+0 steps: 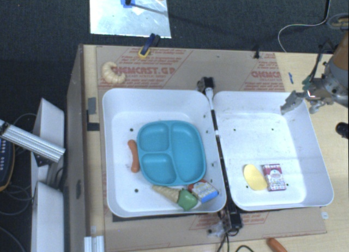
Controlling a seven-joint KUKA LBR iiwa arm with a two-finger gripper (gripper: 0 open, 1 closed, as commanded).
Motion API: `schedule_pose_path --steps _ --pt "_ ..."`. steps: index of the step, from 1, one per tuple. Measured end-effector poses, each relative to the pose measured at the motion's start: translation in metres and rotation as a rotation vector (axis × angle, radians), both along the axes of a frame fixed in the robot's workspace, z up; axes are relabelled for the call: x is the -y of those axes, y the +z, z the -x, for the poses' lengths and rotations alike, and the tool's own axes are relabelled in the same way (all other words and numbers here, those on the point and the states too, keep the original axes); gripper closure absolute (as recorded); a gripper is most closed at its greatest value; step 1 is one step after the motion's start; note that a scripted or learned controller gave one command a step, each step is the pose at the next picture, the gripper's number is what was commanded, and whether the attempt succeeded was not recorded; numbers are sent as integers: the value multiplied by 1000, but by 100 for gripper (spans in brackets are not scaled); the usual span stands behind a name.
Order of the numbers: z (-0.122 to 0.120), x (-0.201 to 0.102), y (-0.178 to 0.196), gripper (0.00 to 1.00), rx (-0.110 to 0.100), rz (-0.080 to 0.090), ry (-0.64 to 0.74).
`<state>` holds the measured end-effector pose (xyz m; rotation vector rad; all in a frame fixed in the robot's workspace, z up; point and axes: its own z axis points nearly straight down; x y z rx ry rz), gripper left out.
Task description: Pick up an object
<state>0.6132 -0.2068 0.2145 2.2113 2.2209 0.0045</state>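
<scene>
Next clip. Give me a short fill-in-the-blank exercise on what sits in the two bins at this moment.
1. The blue divided tray lies in the ____ bin as the camera sees it.
2. Beside the tray's left edge lies an orange ____.
3. In the right bin, the yellow object lies to the ____ of the small red box.
4. The hand hangs over the ____ bin's far right corner.

Missing words: left; sausage; left; right
</scene>
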Motion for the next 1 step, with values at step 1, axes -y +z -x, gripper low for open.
schedule_pose_path --steps 1 --pt "49 0 -57 0 -7 -3 -3"
